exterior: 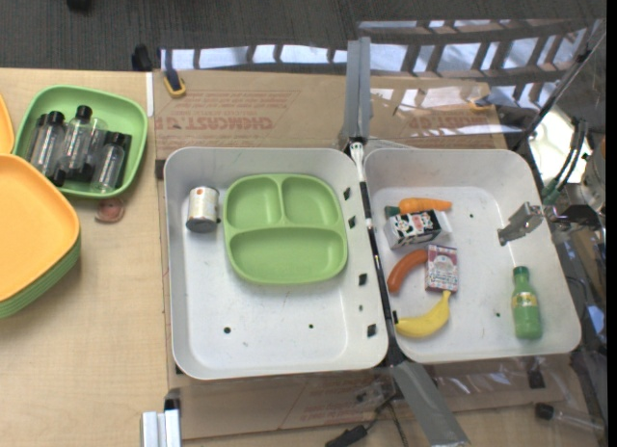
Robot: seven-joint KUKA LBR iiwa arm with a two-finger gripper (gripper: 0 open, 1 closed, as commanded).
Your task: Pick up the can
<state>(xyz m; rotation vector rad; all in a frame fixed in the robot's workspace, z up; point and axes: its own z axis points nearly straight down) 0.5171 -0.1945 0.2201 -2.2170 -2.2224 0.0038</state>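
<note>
One can lies in the left bin, on its side by the look of it, its round silver end turned toward the camera, just beside the left edge of the green divided plate and near the bin's left wall. Judged from its looks it is a small metal tin: stiff, light to middling in weight, smooth and likely slippery, and apt to roll if nudged. The fingers would do best to close across the curved body at mid-length, not over the flat ends. Well apart from it, far over by the right wall of the right bin, sits the gripper; whether its fingers stand wide or narrow I cannot tell. Between fingers and can lie a carrot, a small carton, a banana and a green bottle.
</note>
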